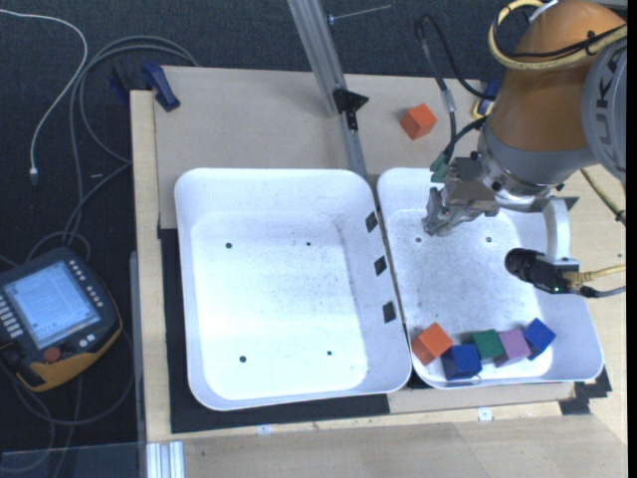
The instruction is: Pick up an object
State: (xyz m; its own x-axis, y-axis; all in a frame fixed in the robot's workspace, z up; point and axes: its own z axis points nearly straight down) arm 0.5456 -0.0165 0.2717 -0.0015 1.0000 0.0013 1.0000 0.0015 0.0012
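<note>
We find the grey two-finger claw (pixel 438 219) hanging over the far part of the right-hand shallow white plastic bin (pixel 577 357), its fingers pointing down and toward the left of the view. We cannot tell whether those fingers are apart or together; the view is too small and the wrist body crowds them. We see nothing between them. Above the claw rises the arm's broad orange band (pixel 542 78), with grey housing and cables looping round it.

Just to the right of the claw, a small black cylindrical fitting (pixel 532 267) sticks out over the bin.

Along the near wall of the same bin, well apart from the claw, we count five small blocks in a loose row: an orange cube (pixel 432 342) at the left, then a dark blue cube (pixel 462 360), a green cube (pixel 488 345), a pale purple cube (pixel 514 345) and a second blue cube (pixel 538 336) at the right. They sit close, neighbours touching or nearly so.

The left-hand shallow white bin (pixel 199 207) lies beside the first, their walls meeting along the middle, where small black clips (pixel 379 265) show.

Beyond the bins, on the pale wooden bench top (pixel 249 118), another orange cube (pixel 419 120) rests alone. A slanted aluminium post (pixel 314 38) rises near it. Off the bench at the left, a handheld control pendant with a lit screen (pixel 55 312) lies on the dark floor.
</note>
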